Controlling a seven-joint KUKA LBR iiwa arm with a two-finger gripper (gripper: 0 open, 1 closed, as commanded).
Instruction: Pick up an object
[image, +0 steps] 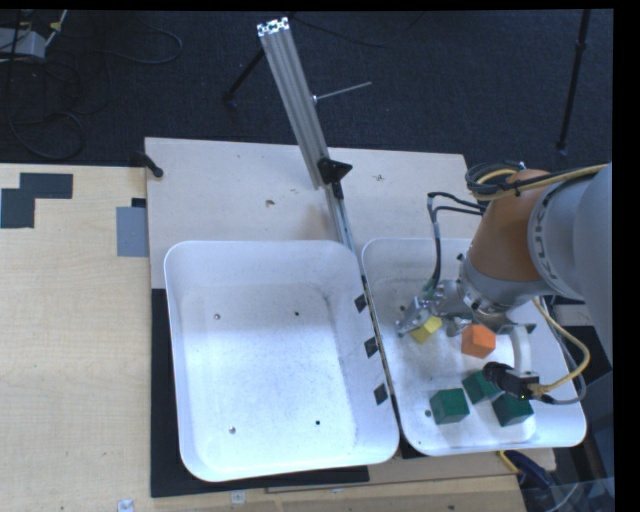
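My gripper (420, 316) is low in the right bin (560, 430), near that bin's left wall. A small yellow block (430, 327) lies right at the gripper's tip, touching or nearly touching it; I cannot tell whether it is gripped. An orange block (478, 341) sits just to the right of it, below the wrist. Three green blocks (449, 404) (482, 386) (513, 409) are clustered near the bin's front edge.
The left bin (200, 290) stands beside the right one, their walls meeting along a divider with black clips (371, 346). A slanted aluminium bar (300, 110) rises behind the bins. Cables (560, 378) hang from the arm over the right bin.
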